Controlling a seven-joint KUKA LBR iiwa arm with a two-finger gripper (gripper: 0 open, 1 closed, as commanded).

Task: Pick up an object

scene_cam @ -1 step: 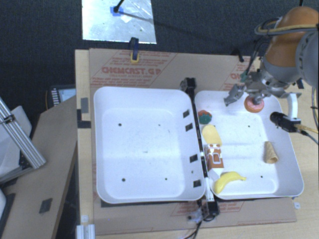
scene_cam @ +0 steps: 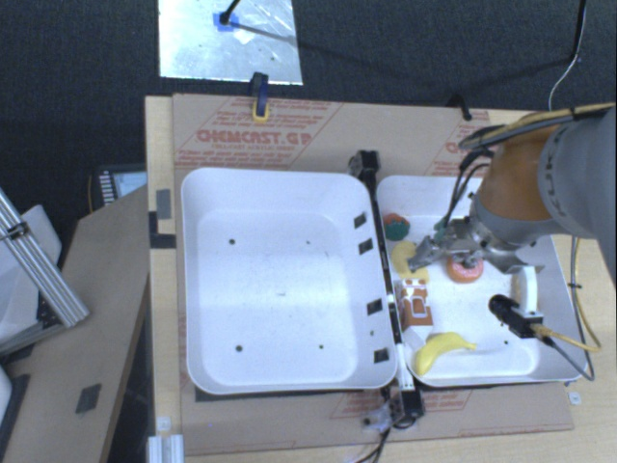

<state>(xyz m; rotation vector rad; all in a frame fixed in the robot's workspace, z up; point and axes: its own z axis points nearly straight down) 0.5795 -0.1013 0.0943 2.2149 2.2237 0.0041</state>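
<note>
the worktop (scene_cam: 289, 128) carries a left white bin (scene_cam: 207, 287) and a right white bin (scene_cam: 545, 355), the right one holding all the loose things. the grey arm (scene_cam: 569, 181) hangs its claw (scene_cam: 439, 247) there; open or closed, i cannot tell. a smooth yellow lump (scene_cam: 403, 256) lies just beside it toward the left bin, a pink ring (scene_cam: 466, 270) just on the other side, and a curved banana (scene_cam: 443, 348) near the front wall.

Two bins stand side by side on the bench (scene_cam: 318, 128), inner walls touching: left bin (scene_cam: 280, 287) to the view's left, right bin (scene_cam: 501, 360) to its right. In the right bin, near the shared wall, back to front: round toy (scene_cam: 395, 226), lumpy piece (scene_cam: 403, 256), block (scene_cam: 416, 302), banana (scene_cam: 443, 348); a ring (scene_cam: 466, 270) lies nearer the bin's middle, right of the lumpy piece. My gripper (scene_cam: 431, 251) hangs over the right bin, between lumpy piece and ring.
</note>
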